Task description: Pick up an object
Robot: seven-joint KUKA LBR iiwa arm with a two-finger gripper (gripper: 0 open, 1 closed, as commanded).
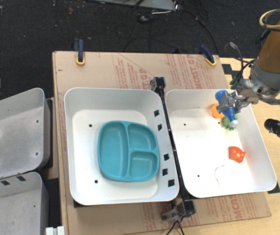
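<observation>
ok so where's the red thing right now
The red object lies in the right bin, toward its right wall, apart from and nearer the camera than the orange and green items beside the pincer.

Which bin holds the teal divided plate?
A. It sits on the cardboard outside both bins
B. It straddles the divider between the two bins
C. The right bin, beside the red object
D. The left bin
D. The teal divided plate lies flat inside the left bin, well apart from the small red object in the right bin.
</observation>
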